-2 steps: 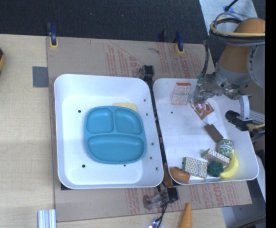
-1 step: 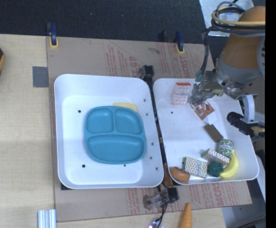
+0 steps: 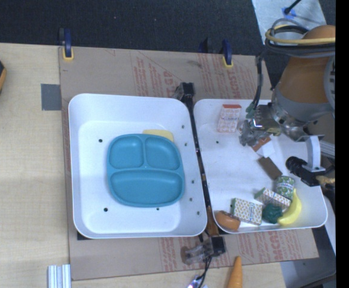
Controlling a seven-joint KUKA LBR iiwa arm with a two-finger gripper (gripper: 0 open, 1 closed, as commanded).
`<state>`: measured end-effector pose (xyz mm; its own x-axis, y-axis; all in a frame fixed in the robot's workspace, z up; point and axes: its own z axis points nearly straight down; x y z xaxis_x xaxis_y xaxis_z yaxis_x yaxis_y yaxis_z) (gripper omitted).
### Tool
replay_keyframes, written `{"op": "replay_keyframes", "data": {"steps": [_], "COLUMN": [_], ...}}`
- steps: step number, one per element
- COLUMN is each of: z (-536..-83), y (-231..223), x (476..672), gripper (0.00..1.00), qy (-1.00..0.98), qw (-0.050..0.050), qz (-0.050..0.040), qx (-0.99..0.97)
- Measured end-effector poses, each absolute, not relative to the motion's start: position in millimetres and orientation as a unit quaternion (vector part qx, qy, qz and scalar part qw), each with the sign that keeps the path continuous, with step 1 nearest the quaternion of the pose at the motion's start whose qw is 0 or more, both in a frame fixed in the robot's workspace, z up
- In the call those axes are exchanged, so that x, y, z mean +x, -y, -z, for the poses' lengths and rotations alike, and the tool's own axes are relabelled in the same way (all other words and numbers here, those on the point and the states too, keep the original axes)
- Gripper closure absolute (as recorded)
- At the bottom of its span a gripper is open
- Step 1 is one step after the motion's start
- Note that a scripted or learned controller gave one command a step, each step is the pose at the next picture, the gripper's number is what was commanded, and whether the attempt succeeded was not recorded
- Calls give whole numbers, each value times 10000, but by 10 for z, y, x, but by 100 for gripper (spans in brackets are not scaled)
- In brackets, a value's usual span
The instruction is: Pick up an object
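Observation:
My gripper [image 3: 255, 134] hangs low over the back right part of the right bin [image 3: 234, 173], below the grey and orange arm [image 3: 303, 80]. Just left of it lies a small red and white packet [image 3: 229, 118]. A brown bar [image 3: 270, 166] lies just in front of the gripper. At the bin's front right corner several items are piled: a yellow banana [image 3: 291, 210], a green can [image 3: 285, 185], a dark green piece [image 3: 272, 213], a patterned box [image 3: 247, 210] and an orange-brown roll [image 3: 227, 221].
The left bin [image 3: 90, 215] holds a blue divided plate [image 3: 145, 170] with a pale yellow piece [image 3: 158, 135] behind it. Clamps [image 3: 185, 91] stand between the bins. An orange carrot-like piece [image 3: 235, 273] lies on the bench in front.

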<state>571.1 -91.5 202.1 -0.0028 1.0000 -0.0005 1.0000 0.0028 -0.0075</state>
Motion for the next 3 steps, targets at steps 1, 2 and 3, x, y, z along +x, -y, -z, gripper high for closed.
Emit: {"op": "replay_keyframes", "data": {"steps": [1, 2, 3], "z": [-2331, -2575, -2182], "y": [1270, 1379, 1551], "x": [6296, 6460, 6457], "gripper": [100, 100, 100], "qy": [7082, 7090, 7082], "qw": [-27, -12, 20], "qz": [5, 1, -31], "qx": [-7061, -7053, -7060]}}
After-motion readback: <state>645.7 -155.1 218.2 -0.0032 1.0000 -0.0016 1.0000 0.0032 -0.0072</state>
